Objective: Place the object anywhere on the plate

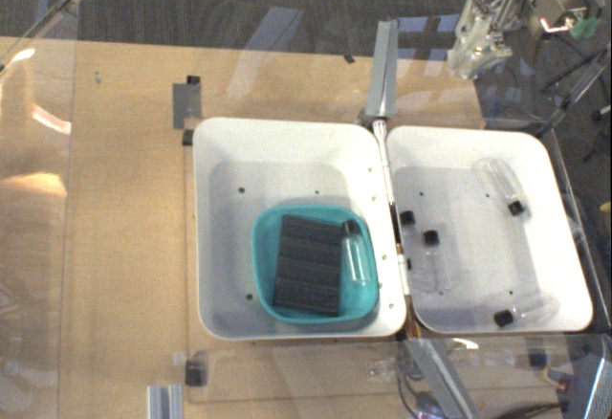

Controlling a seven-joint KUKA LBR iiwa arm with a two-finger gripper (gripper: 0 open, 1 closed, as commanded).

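1. Lying on the plate [266, 245] in the left bin [220, 159], a clear vial [358, 254] rested beside a dark block [309, 264], so placing looked done.
2. The gripper [483, 30] hung above the right bin [459, 154]; I cannot tell its jaws' state.

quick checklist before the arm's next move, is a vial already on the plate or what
1. Plate position: the teal plate sits in the left bin - ok.
2. Object on plate: a clear vial with a black cap lies on the plate's right side, beside the dark ridged block - ok.
3. Claw clear of bins: the claw is up at the top right, beyond the bench edge - ok.
4. Claw state: cannot tell.
5. More vials to pick: several clear vials lie in the right bin, such as one near its top right - ok.
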